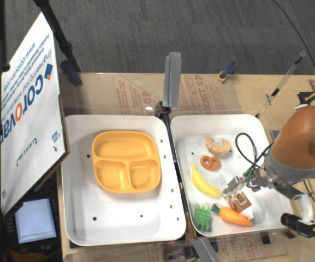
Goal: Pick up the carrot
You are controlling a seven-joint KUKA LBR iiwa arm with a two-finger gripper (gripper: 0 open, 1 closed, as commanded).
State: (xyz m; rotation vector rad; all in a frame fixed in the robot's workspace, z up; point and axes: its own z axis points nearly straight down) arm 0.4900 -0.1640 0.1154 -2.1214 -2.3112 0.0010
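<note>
Hovering just above the carrot (236, 216), the gripper (238, 196), whose state I cannot tell, may push it aside.

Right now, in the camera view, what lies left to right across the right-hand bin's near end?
Green toy vegetable → carrot, lying just below the gripper. Farther back: banana, pretzel, croissant.

Left bin (81, 212) bears a yellow tray (126, 161) — banana (204, 183), pretzel (210, 162) opposite.
</note>
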